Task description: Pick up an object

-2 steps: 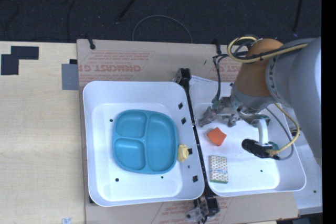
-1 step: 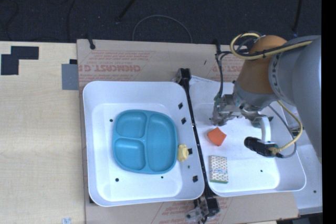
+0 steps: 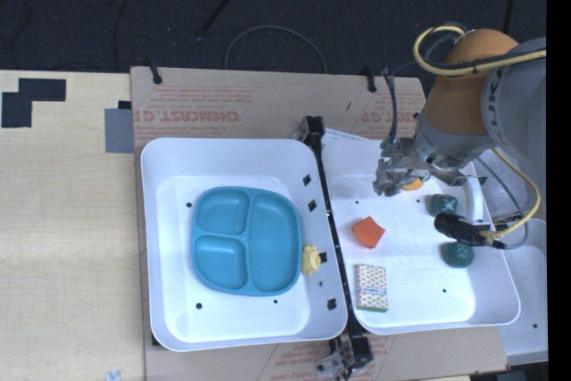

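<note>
1. A single fixed camera hangs above the table, looking down at a slant.
2. It stands far enough off to take in both white bins: the right bin under the pincer, the left bin beyond it.
3. The arm enters behind the pincer.

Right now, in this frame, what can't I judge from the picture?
- End effector, camera view: too dark and small to tell whether it grips anything.
- Small orange-yellow object under it: mostly covered by the end effector, so its identity is unclear.
- Dark teal objects in the right bin: partly behind a black arm fitting, shapes unclear.
- Patterned box: print too small to read.
</note>
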Available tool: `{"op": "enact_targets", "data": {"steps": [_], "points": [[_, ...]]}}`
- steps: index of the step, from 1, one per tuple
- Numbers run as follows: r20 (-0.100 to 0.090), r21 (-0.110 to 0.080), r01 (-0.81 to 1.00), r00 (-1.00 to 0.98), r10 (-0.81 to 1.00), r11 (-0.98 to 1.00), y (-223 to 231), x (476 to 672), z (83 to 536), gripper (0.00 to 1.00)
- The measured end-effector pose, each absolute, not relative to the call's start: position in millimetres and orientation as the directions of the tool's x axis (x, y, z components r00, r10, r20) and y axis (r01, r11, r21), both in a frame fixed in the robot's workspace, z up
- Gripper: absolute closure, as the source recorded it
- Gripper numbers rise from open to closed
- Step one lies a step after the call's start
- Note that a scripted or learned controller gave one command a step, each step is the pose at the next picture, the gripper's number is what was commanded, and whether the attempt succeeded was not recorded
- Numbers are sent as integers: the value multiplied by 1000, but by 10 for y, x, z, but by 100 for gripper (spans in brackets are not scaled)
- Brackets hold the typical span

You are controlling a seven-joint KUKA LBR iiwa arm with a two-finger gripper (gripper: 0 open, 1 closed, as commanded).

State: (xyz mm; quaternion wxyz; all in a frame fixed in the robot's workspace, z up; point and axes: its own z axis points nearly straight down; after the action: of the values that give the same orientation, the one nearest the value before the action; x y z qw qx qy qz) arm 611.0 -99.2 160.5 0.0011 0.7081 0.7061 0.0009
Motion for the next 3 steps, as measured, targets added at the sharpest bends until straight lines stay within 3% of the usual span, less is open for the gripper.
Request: {"op": "enact_targets", "data": {"steps": [1, 2, 3], "points": [[0, 2, 1000, 7, 1000, -7, -1067, 6027, 2115, 100], [0, 0, 1000, 4, 1000, -4, -1084, 6028, 2351, 100], [2, -4, 1000, -4, 1000, 4, -508, 6012, 2326, 100]]}}
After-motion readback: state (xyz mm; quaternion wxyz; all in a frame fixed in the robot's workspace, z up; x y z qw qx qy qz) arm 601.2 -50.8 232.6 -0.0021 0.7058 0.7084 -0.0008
